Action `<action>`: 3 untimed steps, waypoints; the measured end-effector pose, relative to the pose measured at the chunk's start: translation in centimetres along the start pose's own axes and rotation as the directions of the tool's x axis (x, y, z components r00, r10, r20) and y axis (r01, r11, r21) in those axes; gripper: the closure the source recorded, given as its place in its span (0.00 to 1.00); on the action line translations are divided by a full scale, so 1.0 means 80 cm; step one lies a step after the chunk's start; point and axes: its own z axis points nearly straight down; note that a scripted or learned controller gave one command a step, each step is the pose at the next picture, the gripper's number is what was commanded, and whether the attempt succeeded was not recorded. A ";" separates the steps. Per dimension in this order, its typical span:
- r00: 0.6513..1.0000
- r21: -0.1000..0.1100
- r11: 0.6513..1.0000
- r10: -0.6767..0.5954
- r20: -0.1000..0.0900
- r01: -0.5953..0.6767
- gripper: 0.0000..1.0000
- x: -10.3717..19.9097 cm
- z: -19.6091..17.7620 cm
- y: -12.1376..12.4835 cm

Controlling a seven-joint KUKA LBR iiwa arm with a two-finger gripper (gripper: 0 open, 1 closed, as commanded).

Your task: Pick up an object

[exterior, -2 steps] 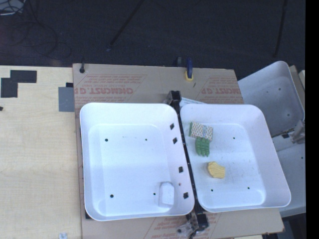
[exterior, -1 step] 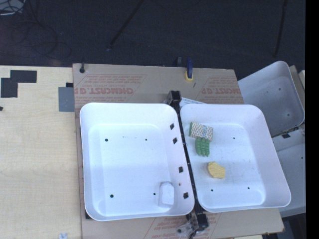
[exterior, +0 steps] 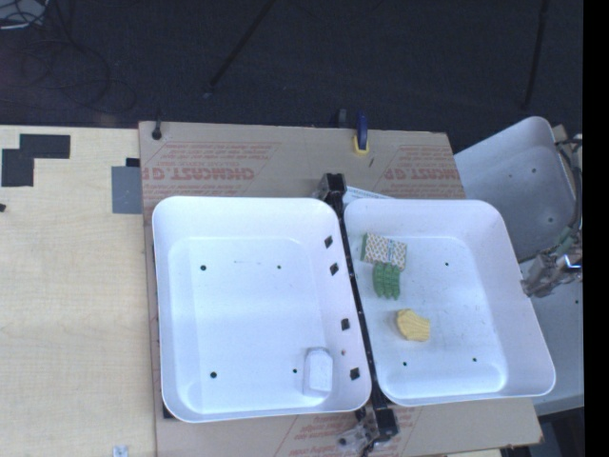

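Observation:
The right bin (exterior: 519, 350) holds three small objects near its left side. A checkered green-and-white block (exterior: 384, 249) lies at the top, with a green ridged piece (exterior: 386, 281) touching it just below. Further down, a yellow rounded piece (exterior: 413, 326) lies apart from them. In the left bin (exterior: 181, 369), a white boxy object (exterior: 317, 370) sits by the lower right corner. My gripper (exterior: 550, 272) is at the far right, outside the right bin's right rim, small and blurred, away from every object.
A grey metal plate (exterior: 519, 169) stands behind the right bin at the upper right. Black clips (exterior: 344, 324) run along the seam between the bins. The bins rest on a cardboard sheet (exterior: 238, 165), with a light wooden tabletop (exterior: 67, 303) to the left.

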 end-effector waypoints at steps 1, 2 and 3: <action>1.000 -0.015 1.000 0.001 0.007 -0.001 1.00 -0.013 -0.086 0.000; 1.000 -0.001 1.000 -0.001 0.000 0.001 1.00 0.034 0.016 0.000; 1.000 -0.013 1.000 0.002 0.006 -0.002 1.00 0.010 -0.041 0.001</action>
